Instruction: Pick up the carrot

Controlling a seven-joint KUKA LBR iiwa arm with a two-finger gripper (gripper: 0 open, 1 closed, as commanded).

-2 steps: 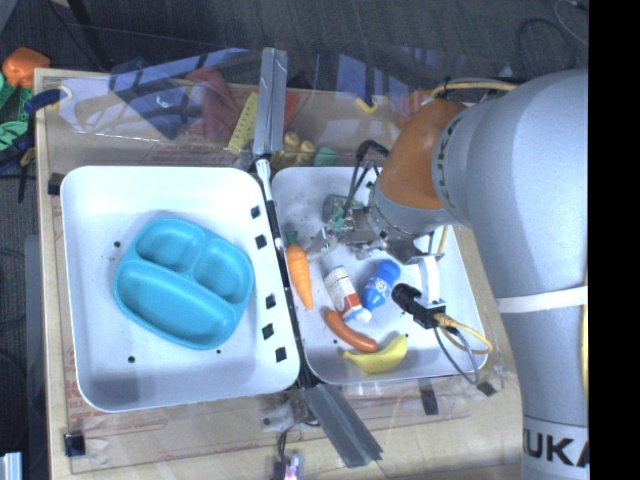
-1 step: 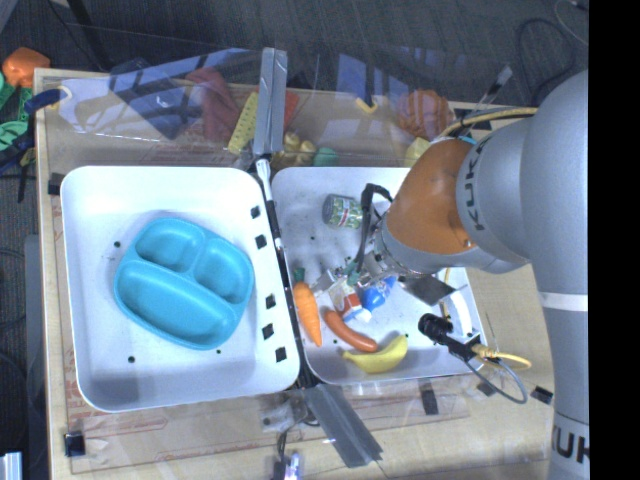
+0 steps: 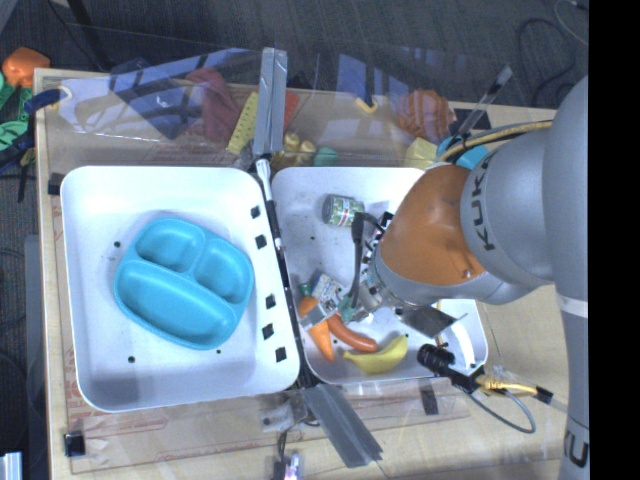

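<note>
This is a robotics lab rather than a home or kitchen: a grey industrial arm (image 3: 520, 218) marked KUKA, with an orange band (image 3: 425, 233), reaches over a bench (image 3: 200, 408) that bears two shallow white bins (image 3: 80, 268) side by side, fenced at the back with clear plastic sheets (image 3: 170, 98). The goods are test props, not real wares: a blue divided tray (image 3: 185, 280) lies alone in one bin, a toy banana (image 3: 385, 355) sits among small odds in the other, and more bright toys (image 3: 20, 78) lie off the bench's edge. Dark carpet (image 3: 300, 8) surrounds the bench.
</note>
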